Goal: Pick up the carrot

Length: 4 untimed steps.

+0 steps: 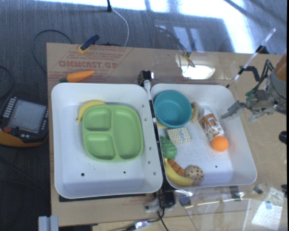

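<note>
The carrot [80, 75], orange with a green end, lies on the brown bench board just beyond the far left corner of the left bin [62, 129], outside both bins. My gripper [241, 113] hangs over the right rim of the right bin [241, 162], far from the carrot. It is open with nothing between its fingers.
A green divided plate [111, 133] and a yellow banana [89, 106] sit in the left bin. The right bin holds a teal bowl [172, 108], a bottle [210, 123], an orange ball [220, 144], a second banana [179, 177] and several small items. A tablet [21, 121] lies left of the bench.
</note>
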Each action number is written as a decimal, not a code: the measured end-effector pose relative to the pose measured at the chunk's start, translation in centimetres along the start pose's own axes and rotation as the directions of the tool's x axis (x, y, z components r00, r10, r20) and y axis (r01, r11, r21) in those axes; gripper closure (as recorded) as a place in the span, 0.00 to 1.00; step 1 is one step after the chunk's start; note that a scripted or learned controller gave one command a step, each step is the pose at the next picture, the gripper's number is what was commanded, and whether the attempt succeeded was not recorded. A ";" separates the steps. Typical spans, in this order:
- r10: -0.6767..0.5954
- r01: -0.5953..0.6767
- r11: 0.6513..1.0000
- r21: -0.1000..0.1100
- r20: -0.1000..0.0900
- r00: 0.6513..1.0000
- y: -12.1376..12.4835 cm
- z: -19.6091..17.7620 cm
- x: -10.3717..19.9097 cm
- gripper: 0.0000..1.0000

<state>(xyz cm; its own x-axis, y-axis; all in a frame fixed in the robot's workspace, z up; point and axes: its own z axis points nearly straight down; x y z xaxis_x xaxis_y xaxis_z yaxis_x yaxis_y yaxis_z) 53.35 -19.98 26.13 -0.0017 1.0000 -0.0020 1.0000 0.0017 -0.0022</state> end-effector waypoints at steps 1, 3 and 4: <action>-0.078 0.078 0.997 0.011 -0.005 0.997 -3.9 11.4 -0.2 0.00; -0.017 0.017 1.000 -0.007 0.001 1.000 0.9 15.6 -1.1 1.00; -0.257 0.257 0.966 -0.023 0.017 0.966 -4.3 16.8 6.6 1.00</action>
<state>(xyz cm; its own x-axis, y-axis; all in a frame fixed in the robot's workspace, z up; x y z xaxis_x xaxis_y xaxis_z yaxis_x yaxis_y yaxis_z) 49.05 -13.39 9.32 -0.2583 0.9659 -0.0181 0.9657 0.2587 0.0207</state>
